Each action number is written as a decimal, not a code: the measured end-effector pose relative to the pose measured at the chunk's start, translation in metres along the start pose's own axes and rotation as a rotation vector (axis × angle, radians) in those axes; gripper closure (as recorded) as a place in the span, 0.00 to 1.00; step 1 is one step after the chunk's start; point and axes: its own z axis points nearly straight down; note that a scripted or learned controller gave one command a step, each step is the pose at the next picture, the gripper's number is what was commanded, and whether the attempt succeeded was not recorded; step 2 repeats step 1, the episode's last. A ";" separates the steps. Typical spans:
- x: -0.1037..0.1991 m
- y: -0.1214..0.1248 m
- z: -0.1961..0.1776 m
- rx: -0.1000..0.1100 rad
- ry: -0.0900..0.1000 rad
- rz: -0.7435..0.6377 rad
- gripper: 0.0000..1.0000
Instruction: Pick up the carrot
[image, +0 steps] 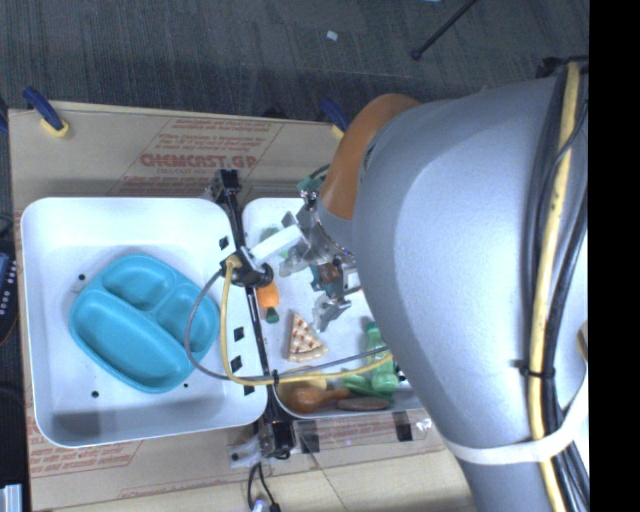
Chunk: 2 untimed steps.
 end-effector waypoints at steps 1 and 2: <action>0.000 0.000 0.000 0.000 0.000 0.000 0.00; 0.000 0.000 0.000 0.000 0.000 0.000 0.00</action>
